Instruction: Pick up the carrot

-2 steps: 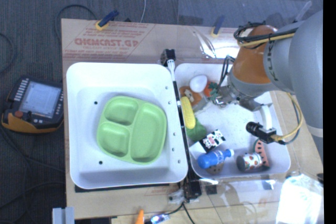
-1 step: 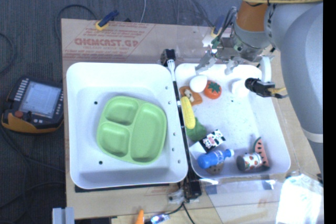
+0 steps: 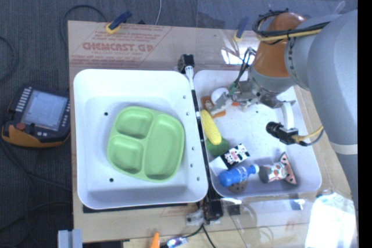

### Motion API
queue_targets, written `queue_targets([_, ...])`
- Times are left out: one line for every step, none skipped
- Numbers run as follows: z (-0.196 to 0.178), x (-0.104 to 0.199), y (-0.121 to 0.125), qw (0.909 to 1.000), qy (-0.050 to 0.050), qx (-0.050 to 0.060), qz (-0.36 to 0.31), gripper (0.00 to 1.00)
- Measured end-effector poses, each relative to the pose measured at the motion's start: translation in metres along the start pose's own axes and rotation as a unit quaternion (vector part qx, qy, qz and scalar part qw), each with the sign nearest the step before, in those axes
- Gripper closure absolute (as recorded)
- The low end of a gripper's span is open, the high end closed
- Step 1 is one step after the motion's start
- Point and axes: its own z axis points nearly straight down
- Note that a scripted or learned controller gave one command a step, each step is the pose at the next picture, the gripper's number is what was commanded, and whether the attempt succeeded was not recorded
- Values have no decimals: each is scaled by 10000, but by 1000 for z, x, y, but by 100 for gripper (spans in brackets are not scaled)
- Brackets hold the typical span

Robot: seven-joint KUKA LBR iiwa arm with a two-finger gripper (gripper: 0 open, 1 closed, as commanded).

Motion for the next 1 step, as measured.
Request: queue_targets([4, -35, -78, 9999, 13, -42, -130, 0])
